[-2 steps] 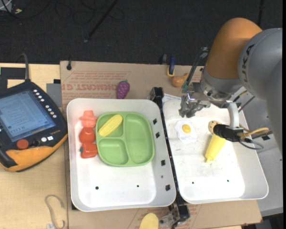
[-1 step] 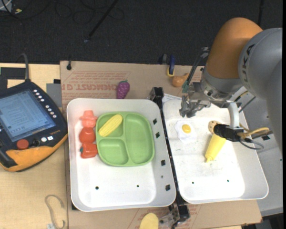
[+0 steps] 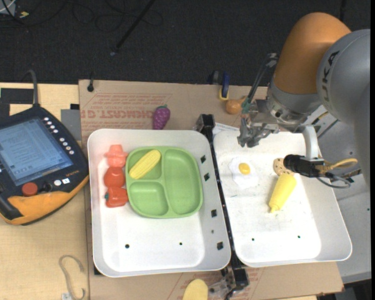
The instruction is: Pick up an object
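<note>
- Camera view: the gripper [image 3: 250, 136] hangs over the far edge of the right bin [image 3: 328, 245], apparently poised to descend on something below; I cannot tell how its jaws stand.
- The right bin holds likely targets: a fried egg [image 3: 244, 168] near its far-left corner and a yellow bottle [image 3: 281, 191] just beside a cookie [image 3: 279, 165].
- The left bin [image 3: 150, 255] holds a green divided plate [image 3: 165, 183] carrying corn [image 3: 144, 163], with a red bottle [image 3: 115, 177] along its left edge.

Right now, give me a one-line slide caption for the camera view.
Gripper poised at right white bin's rear edge, above toy fried egg and yellow squeeze bottle.
</note>
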`<state>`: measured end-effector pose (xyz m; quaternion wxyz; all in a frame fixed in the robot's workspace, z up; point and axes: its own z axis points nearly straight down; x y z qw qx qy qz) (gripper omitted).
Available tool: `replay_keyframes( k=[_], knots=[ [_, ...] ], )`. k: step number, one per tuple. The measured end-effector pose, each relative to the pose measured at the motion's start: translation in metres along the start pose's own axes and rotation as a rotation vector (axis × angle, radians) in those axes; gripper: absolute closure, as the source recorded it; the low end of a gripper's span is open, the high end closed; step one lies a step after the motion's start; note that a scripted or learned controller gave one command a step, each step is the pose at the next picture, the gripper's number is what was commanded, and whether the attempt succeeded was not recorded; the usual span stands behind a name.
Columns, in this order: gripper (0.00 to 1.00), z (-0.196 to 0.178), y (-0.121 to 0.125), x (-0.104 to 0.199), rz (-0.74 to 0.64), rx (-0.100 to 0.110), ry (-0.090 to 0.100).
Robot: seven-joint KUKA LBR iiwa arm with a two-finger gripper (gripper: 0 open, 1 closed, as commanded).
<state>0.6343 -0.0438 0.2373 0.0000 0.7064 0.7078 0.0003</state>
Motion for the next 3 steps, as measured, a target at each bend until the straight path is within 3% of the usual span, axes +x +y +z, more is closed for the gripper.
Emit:
replay_keyframes(
  k=[2,3],
  knots=[
    [1.0,0.02,-0.004,0.002,0.0,0.004,-0.001],
    [1.0,0.011,-0.012,0.002,0.005,0.004,0.001]
  ],
)
